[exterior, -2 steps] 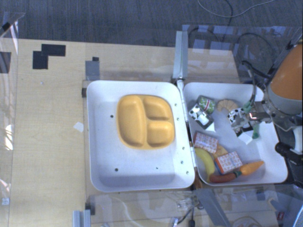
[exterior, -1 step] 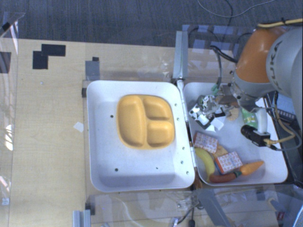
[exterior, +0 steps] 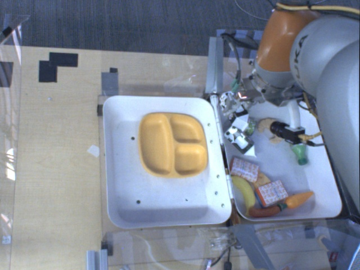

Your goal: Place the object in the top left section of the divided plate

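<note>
Yellow divided plate (exterior: 171, 144) seen in left bin (exterior: 121, 167); placement not yet done. Hand (exterior: 237, 107) positioned over right bin (exterior: 322, 176), upper left corner; grip state cannot be told. Object judged among items there, near banana (exterior: 244, 191), carrot (exterior: 298, 198). Pick step in hand; secure grasp, lift, carry left required.

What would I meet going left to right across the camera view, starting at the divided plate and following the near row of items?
yellow divided plate → banana → patterned box → carrot. Other items in the right bin overlap these, so they are left out.
</note>
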Controlling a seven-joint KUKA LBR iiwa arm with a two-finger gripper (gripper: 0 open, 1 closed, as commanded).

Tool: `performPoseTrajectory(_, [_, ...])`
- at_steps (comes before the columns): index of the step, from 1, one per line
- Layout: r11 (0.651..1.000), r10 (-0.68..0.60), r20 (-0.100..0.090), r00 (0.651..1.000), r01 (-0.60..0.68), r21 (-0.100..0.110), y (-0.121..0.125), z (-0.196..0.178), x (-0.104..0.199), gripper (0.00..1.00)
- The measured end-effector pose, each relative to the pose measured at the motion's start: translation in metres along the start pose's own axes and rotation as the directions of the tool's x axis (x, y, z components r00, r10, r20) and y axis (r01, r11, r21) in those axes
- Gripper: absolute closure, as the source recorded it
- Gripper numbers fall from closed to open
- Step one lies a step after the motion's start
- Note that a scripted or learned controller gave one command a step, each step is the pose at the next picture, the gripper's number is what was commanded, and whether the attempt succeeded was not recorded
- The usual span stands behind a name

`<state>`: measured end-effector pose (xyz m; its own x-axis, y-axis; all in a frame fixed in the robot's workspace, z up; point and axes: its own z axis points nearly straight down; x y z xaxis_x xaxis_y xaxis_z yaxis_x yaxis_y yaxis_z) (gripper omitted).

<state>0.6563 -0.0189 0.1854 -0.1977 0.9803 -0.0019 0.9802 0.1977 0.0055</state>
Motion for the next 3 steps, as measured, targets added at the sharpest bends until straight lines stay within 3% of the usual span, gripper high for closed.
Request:
performPoseTrajectory(1, [1.000,0.013,-0.001,1.000,-0.013,-0.001,0.027,-0.019,0.068,1.00])
performPoseTrajectory(2, [1.000,0.012,-0.001,1.000,-0.012,-0.001,0.027,-0.019,0.067,0.00])
performPoseTrajectory(3, [0.999,0.049,0.000,0.999,-0.049,-0.001,0.022,-0.022,0.038,0.00])
